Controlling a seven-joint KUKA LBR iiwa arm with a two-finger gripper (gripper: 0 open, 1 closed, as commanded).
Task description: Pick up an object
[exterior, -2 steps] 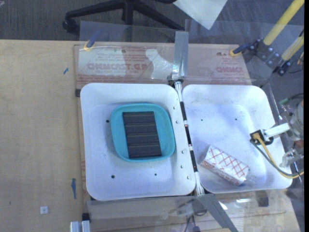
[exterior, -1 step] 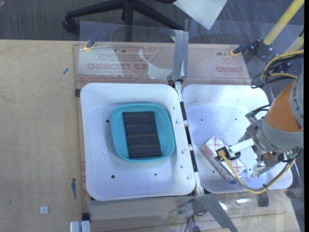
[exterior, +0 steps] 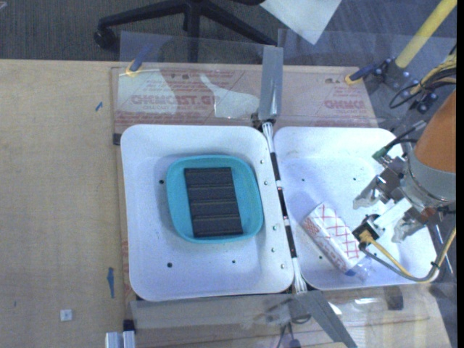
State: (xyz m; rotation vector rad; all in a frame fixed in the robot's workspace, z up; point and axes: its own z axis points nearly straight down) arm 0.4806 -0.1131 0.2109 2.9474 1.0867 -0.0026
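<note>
Nearest, toward the front of the right bin (exterior: pixel 326 158): packet (exterior: pixel 331 235), white with a red crosshatch print, lying flat on the bin floor. Looks like the likeliest pick, being the closest thing to the gripper (exterior: pixel 391 209). Long axis set on a diagonal: one end points up-left toward the divider between the bins, the other down-right toward the front rim. Something small and pale at that lower end, too blurred to name.

Just right of the packet and apart from it, hovering over the same bin: the gripper, with nothing visibly held. Impossible to tell whether open or closed from this slant. Yellow cable (exterior: pixel 395 263) loops below it, close to the packet's lower end.

To do this step well, probably: shift left until centred over the packet's middle, turn the wrist so the closing line crosses the short width, not the diagonal length, then drop straight down. Keep off the lower end, where the front rim and the cable crowd in. Expect a soft wrapper to flatten or slide, so close low and gently.

Farther left, in the left bin (exterior: pixel 145 259): teal dish (exterior: pixel 177 201) holding a dark ridged block (exterior: pixel 212 201), long side running front to back. Well apart from the gripper. Both bins sit on the tan tabletop (exterior: pixel 58 194).
</note>
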